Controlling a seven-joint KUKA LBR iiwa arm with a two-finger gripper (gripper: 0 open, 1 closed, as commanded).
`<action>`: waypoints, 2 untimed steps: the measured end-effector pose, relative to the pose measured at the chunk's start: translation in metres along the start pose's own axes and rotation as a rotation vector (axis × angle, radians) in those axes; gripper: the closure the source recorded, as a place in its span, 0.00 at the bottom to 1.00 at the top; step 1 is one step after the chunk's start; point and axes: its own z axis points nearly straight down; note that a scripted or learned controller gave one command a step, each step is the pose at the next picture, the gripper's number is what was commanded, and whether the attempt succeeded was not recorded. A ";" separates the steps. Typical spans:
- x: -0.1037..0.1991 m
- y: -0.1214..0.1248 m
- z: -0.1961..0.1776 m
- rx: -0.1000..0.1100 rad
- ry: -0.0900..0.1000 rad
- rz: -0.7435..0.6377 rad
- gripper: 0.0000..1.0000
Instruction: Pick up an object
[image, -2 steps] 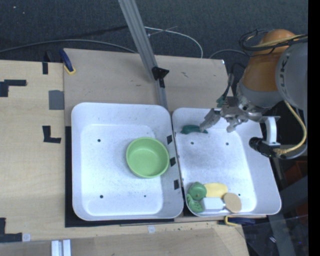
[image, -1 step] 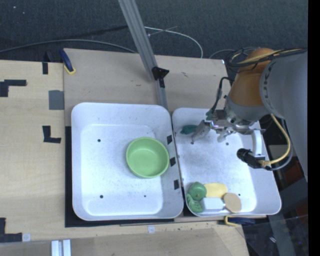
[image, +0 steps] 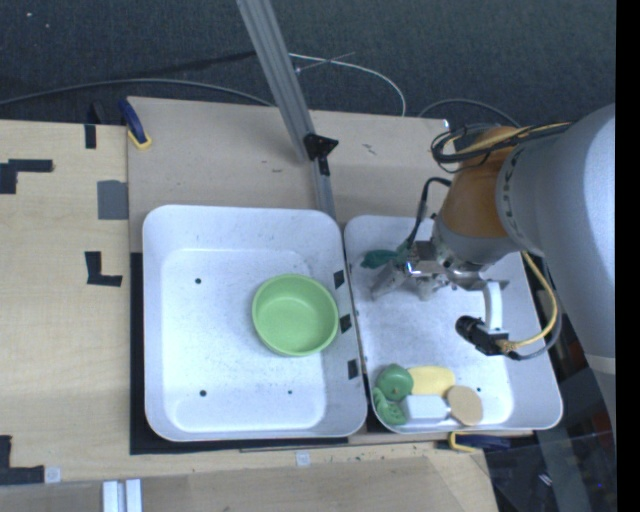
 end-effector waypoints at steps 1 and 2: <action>0.001 0.001 -0.013 -0.004 0.000 -0.002 1.00; -0.007 0.001 -0.074 -0.012 -0.001 0.001 1.00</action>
